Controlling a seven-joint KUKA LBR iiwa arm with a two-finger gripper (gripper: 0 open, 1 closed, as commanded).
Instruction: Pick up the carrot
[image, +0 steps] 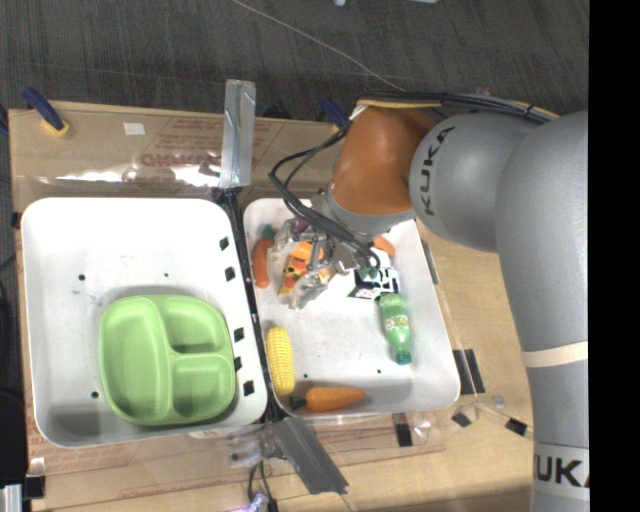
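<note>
Two white bins (60, 400) sit on a brown bench. I cannot tell how the gripper (315, 265) in the right bin is set. It is low over some small toys, well apart from the carrot (333, 399) by the near wall. It likely must reach there next.

Camera, one, fixed. It sits above my bench (480, 300) and looks down at a slant, far enough off to take in both white bins whole: left bin (60, 250), right bin (440, 360). My arm (520, 200) enters from the frame's right and looms large, nearer the lens than the bins. Dark floor (150, 40) lies along the top edge.
</note>
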